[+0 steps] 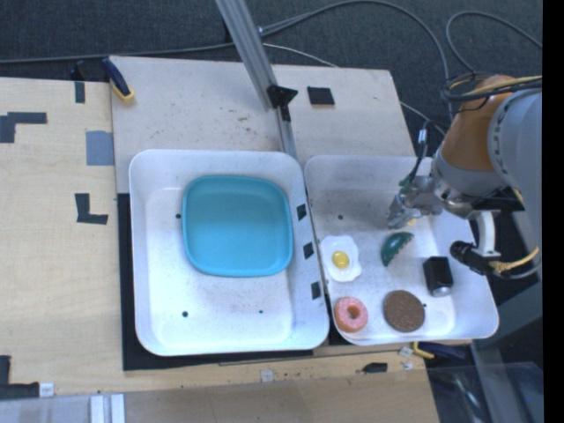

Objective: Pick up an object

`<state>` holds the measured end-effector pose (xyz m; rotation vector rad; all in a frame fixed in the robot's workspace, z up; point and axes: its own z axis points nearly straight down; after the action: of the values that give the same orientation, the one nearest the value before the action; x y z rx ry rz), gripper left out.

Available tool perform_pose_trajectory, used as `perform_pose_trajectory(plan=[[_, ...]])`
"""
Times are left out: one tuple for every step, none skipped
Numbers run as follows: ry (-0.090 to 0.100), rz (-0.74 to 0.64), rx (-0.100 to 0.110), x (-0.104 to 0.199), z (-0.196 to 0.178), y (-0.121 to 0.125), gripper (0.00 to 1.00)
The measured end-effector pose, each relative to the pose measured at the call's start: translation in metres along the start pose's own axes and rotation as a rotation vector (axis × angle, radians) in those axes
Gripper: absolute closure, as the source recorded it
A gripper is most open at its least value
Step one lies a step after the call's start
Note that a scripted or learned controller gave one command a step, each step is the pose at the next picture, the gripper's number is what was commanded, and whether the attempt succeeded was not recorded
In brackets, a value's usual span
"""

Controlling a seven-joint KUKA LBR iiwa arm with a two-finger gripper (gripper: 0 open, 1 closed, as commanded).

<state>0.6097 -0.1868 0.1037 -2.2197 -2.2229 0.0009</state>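
Observation:
In the right bin (pixel 352 179) lie a fried-egg toy (pixel 340 259), a dark green leaf-shaped piece (pixel 396 247), a small black block (pixel 437 275), a pink frosted donut (pixel 352 314) and a brown round cookie (pixel 404 310). My gripper (pixel 403 216) hangs low over the right bin, just above the green piece's upper end. Nothing shows between its fingers. A turquoise square plate (pixel 237 225) lies in the left bin (pixel 159 315).
A slanted metal pole (pixel 256 51) rises behind the bins' shared wall. Cables loop across the dark floor at the back right. A yellow-handled clamp (pixel 119 79) sits at the board's back left corner. The arm's grey and orange body (pixel 493 144) overhangs the right bin's right side.

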Motion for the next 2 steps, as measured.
perform_pose_trajectory(plan=[[-0.001, 0.001, -0.004, -0.001, -0.042, -0.002, 1.0], [-0.001, 0.001, -0.005, -0.006, -0.095, 0.008, 1.0]])
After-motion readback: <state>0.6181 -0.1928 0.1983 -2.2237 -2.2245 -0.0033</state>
